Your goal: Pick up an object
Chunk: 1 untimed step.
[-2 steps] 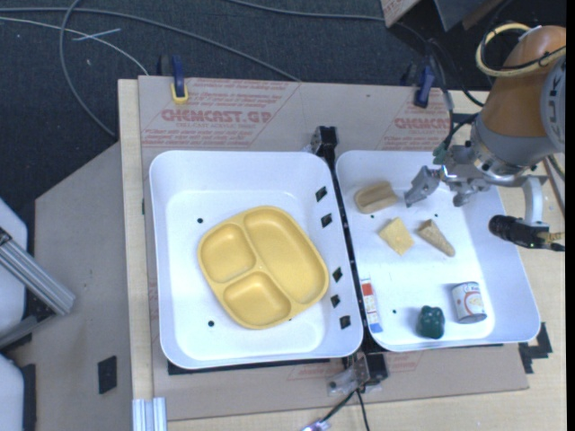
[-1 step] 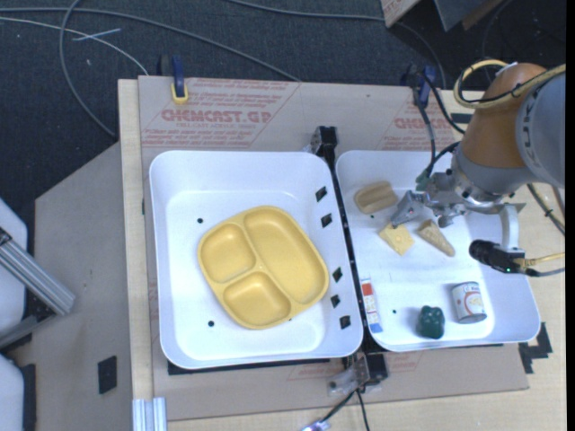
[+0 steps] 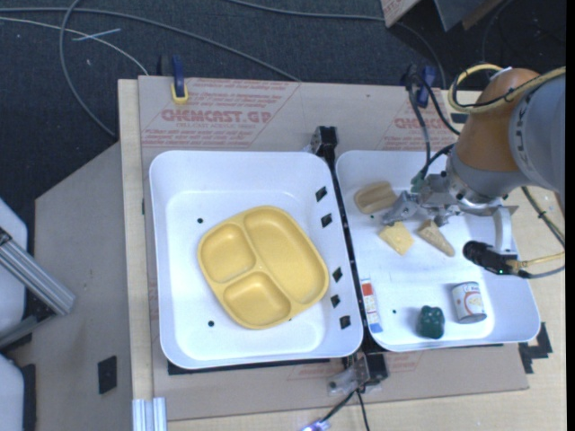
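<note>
Nearest the lens, at the lower edge of the right bin (image 3: 503, 330), lie a dark green object (image 3: 430, 321) of unclear kind, a small tin can (image 3: 466, 301) on its side, and a slim white tube (image 3: 368, 303) against the divider. Farther up sit three pale food-like pieces: a tan block (image 3: 375, 197), a yellow wedge (image 3: 396, 238) and a tan wedge (image 3: 437, 237), their surfaces too small to identify. Over them hangs the gripper (image 3: 429, 206), reaching from the right; whether the jaws are wide or narrow cannot be told, since arm and wrist hardware hide them. Cables cross the bin's right side. Left bin (image 3: 171, 241) holds a yellow three-compartment plate (image 3: 261, 266), tilted diagonally, on the cardboard-covered worktop (image 3: 216, 110).
</note>
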{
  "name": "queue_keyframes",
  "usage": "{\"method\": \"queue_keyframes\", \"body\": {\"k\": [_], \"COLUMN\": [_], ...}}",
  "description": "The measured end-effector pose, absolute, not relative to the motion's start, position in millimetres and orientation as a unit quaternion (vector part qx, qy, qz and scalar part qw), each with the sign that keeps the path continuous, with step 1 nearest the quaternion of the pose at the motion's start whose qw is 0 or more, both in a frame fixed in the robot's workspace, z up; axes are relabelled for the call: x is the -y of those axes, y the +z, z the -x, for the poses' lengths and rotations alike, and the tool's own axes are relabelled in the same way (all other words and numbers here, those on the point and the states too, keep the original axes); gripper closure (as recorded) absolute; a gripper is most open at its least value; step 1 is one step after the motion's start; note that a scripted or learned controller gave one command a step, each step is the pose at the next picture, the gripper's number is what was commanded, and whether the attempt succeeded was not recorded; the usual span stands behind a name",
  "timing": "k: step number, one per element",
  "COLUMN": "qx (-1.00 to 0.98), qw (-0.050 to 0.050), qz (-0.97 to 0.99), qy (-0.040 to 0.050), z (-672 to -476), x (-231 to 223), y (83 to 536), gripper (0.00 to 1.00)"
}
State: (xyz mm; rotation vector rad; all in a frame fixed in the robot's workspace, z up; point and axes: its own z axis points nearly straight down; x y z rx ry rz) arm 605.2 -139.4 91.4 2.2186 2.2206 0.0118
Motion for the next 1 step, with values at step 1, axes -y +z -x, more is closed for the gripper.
{"method": "queue_keyframes", "body": {"k": [1], "qx": [-0.708], "qw": [0.006], "qz": [-0.707], "qy": [0.0055], "z": [-607.3], "x": [140.1], "y": [104.2], "gripper": [1.00]}}
